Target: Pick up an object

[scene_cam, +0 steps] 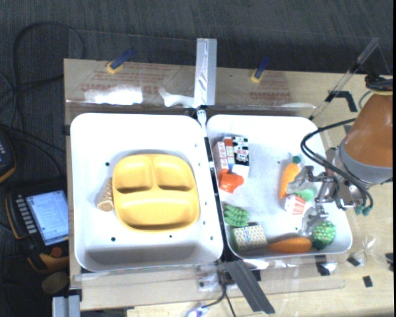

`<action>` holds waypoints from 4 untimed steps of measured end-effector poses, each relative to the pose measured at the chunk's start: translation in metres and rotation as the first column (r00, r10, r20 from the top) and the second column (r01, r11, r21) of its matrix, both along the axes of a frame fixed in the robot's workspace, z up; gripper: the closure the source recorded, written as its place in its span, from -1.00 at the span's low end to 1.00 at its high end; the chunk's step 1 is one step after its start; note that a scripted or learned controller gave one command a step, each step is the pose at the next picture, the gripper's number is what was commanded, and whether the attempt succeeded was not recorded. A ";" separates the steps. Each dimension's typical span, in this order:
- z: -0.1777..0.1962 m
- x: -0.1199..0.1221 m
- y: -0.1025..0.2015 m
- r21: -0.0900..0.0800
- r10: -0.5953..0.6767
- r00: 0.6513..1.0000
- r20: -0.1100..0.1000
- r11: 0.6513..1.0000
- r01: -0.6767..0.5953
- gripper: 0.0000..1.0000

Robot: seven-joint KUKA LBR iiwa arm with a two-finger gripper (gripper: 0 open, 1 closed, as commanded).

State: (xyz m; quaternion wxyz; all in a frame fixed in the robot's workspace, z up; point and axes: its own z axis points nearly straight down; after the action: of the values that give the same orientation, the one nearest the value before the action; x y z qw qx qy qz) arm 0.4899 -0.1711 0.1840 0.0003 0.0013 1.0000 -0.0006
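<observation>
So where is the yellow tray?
The yellow tray lies in the middle of the left bin, with a small ice-cream cone touching its left edge.

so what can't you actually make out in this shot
- Gripper, camera view: too small and cluttered among toys to tell whether its fingers are open or shut, or whether they hold anything.
- Small red-and-white packet: partly covered by the gripper, print unreadable.
- Tan ribbed cone in the left white bin: partly hidden behind the yellow divided plastic tray.
- Grey arm with orange band: cut off by the right edge.
</observation>
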 end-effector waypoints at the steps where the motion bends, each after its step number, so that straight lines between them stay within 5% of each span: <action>1: -0.093 0.079 -0.008 -0.003 -0.109 0.994 0.016 0.994 0.109 -1.00; 2: -0.094 0.101 0.037 0.000 -0.118 0.993 0.015 0.993 0.118 -1.00; 3: -0.092 0.016 -0.012 -0.006 -0.020 1.000 0.022 1.000 0.020 -1.00; 4: -0.093 0.047 0.013 -0.004 -0.023 1.000 0.013 1.000 0.023 -1.00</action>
State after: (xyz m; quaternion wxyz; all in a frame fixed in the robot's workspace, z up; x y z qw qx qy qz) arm 0.5367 -0.1583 0.0908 0.0069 0.0128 0.9999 -0.0026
